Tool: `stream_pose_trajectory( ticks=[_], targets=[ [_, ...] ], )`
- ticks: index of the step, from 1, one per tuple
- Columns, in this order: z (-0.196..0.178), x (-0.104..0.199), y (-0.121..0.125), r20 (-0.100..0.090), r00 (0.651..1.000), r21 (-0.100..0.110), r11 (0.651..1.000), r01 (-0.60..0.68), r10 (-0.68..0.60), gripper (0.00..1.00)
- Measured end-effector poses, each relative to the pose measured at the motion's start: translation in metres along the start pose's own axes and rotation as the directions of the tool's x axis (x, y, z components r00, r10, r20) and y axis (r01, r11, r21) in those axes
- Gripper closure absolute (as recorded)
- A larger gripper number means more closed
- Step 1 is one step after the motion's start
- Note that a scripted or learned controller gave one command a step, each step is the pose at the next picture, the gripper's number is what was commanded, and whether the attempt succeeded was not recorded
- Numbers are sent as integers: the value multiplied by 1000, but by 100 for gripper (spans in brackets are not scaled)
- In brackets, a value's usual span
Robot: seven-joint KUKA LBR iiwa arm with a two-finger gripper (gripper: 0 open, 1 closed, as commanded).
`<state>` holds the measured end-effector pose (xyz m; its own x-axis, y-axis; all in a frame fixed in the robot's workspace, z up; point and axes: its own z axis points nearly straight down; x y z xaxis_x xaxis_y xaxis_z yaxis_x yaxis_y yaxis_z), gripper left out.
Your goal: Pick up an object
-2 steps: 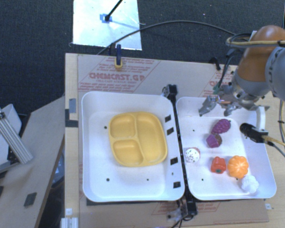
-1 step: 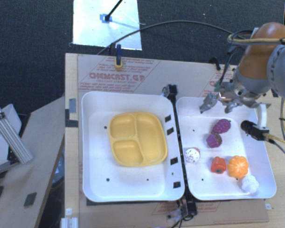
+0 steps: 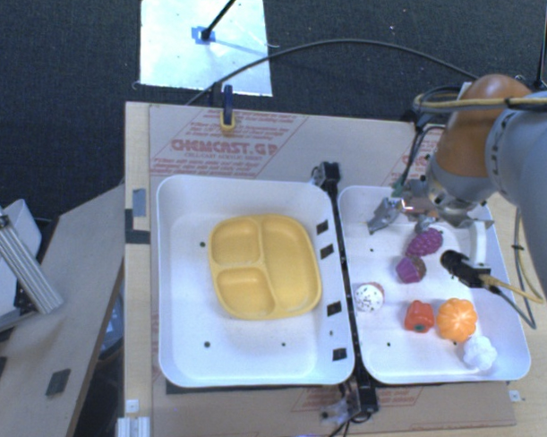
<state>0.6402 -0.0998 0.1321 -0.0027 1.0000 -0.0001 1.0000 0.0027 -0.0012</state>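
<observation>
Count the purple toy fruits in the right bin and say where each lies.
2. The grape bunch lies just below the claw; the second purple fruit sits touching its lower-left end. The arm may hide others.

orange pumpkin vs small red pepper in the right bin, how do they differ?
The orange pumpkin is clearly larger than the red pepper. The pumpkin is round and ribbed; the pepper is blockier, with a green stem end. The pumpkin is bright orange, the pepper a deeper red-orange. The pumpkin sits nearer the bin's right wall, the pepper on its left. Both rest on the floor of the right bin, side by side, away from the gripper.
</observation>
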Motion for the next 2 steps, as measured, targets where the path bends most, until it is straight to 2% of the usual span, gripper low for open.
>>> stream_pose_trajectory(
  ticks=[1, 2],
  targets=[
    [50, 1, 0, 0, 1000, 0, 1000, -1, 1, 0],
    [36, 0, 2, 1, 1000, -5, 1000, 0, 0, 100]
  ],
)
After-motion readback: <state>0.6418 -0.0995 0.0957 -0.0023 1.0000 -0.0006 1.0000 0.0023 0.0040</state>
